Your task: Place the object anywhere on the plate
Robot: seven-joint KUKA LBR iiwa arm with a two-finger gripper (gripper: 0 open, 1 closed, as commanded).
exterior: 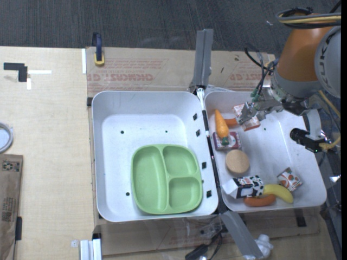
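Presently the hand (250,114) hangs low in the right bin (303,199), its tips at a small red-and-white carton (245,118); grip state cannot be told. Green 3-compartment plate (165,179) (left bin (108,145)) carries nothing. Carrot (220,123) lies just beside.

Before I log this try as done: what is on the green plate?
The green plate in the left bin shows three bare compartments. The carrot and banana lie in the right bin. Its underside is hidden.
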